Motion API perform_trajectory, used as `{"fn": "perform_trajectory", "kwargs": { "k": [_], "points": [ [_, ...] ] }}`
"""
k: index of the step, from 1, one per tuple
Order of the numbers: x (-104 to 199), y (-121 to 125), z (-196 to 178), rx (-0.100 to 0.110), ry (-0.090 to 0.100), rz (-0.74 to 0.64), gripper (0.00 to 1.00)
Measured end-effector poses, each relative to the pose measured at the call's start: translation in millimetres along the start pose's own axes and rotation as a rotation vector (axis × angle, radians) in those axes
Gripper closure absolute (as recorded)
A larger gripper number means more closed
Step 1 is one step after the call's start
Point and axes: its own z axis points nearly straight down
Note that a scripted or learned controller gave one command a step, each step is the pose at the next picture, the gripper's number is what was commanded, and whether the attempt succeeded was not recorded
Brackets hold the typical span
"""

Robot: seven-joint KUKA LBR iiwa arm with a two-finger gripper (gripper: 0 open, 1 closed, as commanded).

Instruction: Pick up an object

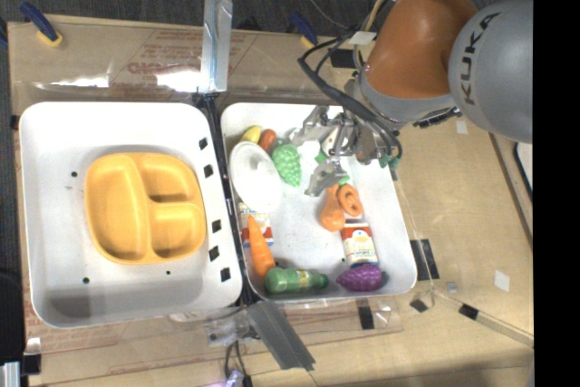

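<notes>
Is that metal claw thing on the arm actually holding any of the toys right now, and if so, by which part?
Nothing is held. The tool hovers in the right bin, between the green grapes and an orange toy, with nothing between its fingers.

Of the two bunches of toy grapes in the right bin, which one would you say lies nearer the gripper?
The green grapes, just left of the gripper near the bin's top; the purple grapes lie at the bottom edge.
</notes>
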Motion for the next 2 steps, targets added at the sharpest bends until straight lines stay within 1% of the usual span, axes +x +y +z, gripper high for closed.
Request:
{"fn": "perform_trajectory", "kwargs": {
  "k": [1, 2],
  "points": [
    [37, -50, 123, 0.000, -0.002, 0.138, 0.00],
    [35, -48, 112, 0.000, -0.005, 0.130, 1.00]
  ]
}}
